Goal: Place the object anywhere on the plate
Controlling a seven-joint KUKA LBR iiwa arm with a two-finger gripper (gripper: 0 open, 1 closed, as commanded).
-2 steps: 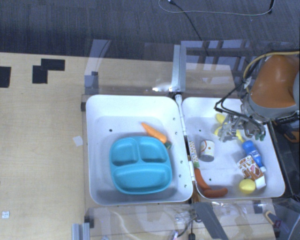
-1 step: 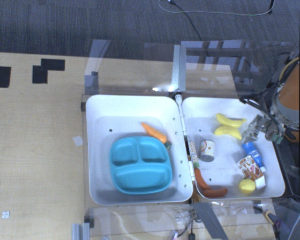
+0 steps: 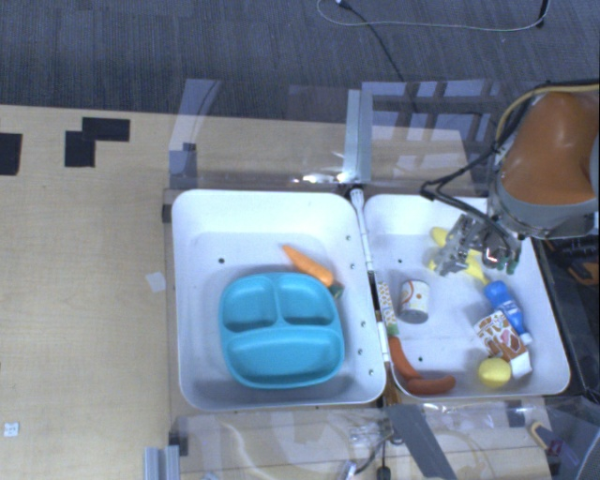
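The end effector (image 3: 475,248) of a grey KUKA arm (image 3: 548,159) with an orange band hovers low over the far part of the right bin (image 3: 553,375), its metal parts blurring into a tangle; whether its fingers stand apart or closed cannot be told. A yellow object (image 3: 441,236), possibly a banana, pokes out on its left side and again just below it, mostly hidden by the mechanism, and it is unclear whether the two touch.

Nearer the camera and to the left of the end effector stands one small printed can (image 3: 414,300). Nearer still, along the bin's front left, lies one red-brown sausage-shaped toy (image 3: 417,375). To the end effector's near right sit one blue bottle (image 3: 503,307), one patterned packet (image 3: 502,339) and one yellow lemon-like ball (image 3: 495,372), bunched close together.

Well to the left of the end effector, across the divider, the left bin (image 3: 202,244) holds one blue plate (image 3: 281,330) with three compartments. One orange carrot (image 3: 309,265) lies just beyond the plate's far edge, seemingly touching its rim but not in any compartment.

The two white bins sit side by side on a light wooden table (image 3: 75,281) bearing black square markings. Beyond it stretches dark grey carpet crossed by a thin cable (image 3: 441,14), cut off at the top edge.
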